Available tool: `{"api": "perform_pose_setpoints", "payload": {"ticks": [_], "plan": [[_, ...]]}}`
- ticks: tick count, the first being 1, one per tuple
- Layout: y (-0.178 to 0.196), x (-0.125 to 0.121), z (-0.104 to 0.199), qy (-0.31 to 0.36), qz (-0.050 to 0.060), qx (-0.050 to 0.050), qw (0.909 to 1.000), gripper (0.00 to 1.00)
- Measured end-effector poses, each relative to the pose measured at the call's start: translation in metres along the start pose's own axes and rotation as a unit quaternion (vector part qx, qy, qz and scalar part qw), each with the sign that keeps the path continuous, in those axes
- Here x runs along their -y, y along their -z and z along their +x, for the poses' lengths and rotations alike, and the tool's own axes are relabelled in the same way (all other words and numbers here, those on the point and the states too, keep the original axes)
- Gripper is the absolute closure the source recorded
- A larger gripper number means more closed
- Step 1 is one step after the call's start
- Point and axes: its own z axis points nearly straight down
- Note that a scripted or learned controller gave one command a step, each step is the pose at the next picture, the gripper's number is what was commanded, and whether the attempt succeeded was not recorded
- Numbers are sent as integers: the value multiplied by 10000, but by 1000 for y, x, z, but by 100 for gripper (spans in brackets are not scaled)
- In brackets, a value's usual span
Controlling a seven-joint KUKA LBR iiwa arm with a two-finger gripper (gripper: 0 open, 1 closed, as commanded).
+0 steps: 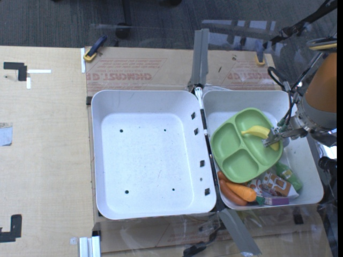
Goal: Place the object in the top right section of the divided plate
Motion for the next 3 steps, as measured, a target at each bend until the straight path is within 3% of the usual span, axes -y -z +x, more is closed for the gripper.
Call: {"api": "perform_pose_setpoints", "payload": {"ticks": [1, 2, 3], "plan": [[-6, -1, 10, 72, 56, -78, 9999, 0], [57, 4, -10, -3504, 120, -89, 9365, 0], [57, 4, -10, -3505, 121, -89, 9364, 0]]}}
